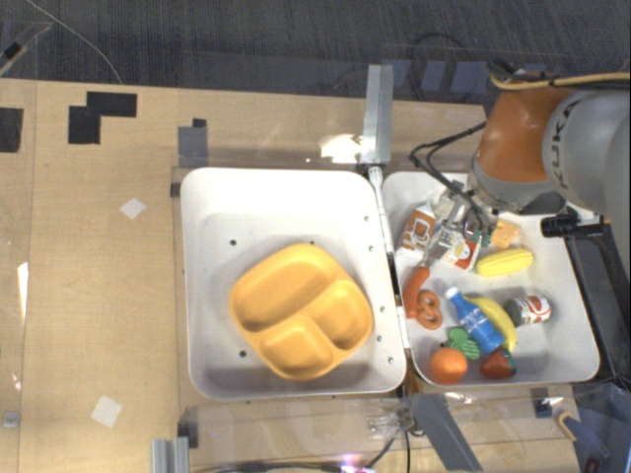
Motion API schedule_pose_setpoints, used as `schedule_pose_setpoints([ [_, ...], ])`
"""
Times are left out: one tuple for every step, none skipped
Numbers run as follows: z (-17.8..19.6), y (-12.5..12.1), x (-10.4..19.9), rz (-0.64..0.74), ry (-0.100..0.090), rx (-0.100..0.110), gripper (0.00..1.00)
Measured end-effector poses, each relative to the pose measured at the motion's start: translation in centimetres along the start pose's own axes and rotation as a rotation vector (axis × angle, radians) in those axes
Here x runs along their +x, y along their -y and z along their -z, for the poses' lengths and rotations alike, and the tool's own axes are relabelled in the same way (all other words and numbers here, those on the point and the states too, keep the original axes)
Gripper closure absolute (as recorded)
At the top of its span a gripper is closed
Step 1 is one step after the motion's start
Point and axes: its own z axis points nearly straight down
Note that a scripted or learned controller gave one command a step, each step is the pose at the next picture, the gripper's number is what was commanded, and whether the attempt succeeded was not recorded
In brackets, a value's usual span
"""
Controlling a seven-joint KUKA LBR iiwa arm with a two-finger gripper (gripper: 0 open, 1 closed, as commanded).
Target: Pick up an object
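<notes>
Grey arm (582, 146) marked "KUKA"; gripper (446, 233) over right bin (588, 363) cartons, finger state unclear.

My grey arm (592, 141) reaches in from the right, orange band (513, 136) above the wrist, bent downward so my gripper (446, 236) points low and leftward.
</notes>
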Motion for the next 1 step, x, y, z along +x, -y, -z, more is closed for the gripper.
schedule_pose_setpoints([
  [-0.3, -0.5, -1.7, -0.151, -0.023, 0.011, 0.0],
])
